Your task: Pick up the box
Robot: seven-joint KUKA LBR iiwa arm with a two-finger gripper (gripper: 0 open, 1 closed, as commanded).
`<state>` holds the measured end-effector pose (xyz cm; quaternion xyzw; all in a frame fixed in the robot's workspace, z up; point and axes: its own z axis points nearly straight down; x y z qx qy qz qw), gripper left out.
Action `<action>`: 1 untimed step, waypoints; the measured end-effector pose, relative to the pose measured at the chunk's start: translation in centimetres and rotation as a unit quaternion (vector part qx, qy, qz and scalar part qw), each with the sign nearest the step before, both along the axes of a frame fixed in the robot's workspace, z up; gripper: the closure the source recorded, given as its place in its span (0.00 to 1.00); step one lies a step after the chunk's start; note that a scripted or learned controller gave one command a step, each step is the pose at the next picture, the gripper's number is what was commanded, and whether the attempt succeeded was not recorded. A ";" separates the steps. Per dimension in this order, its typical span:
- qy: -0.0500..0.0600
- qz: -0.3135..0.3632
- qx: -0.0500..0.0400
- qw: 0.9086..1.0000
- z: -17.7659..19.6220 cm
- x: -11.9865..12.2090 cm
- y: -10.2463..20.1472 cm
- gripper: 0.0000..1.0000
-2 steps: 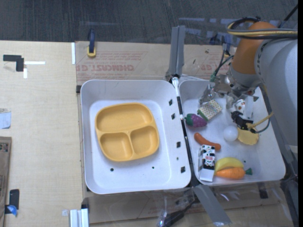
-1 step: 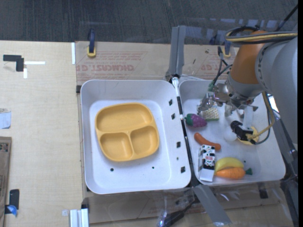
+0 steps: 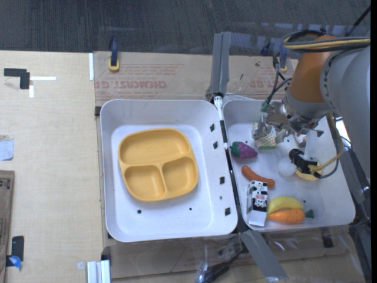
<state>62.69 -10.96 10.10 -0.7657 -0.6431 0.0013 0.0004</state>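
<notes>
The box (image 3: 257,203) is a small white carton with black cow patches. It lies flat near the front left of the right bin (image 3: 336,187). My gripper (image 3: 268,132) hangs low over the back of that bin, well behind the box and apart from it. A pale tan piece (image 3: 265,140) sits right under the gripper, and I cannot tell whether it is held.
Beside the box lie a yellow banana (image 3: 285,203) and an orange carrot (image 3: 287,216). A red sausage (image 3: 257,174), a purple and green fruit (image 3: 243,150) and a white ball (image 3: 285,169) lie between box and gripper. A yellow divided plate (image 3: 158,163) fills the left bin (image 3: 118,217).
</notes>
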 end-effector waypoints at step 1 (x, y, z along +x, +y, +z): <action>-0.001 -0.011 0.000 1.000 9.1 3.2 4.4 1.00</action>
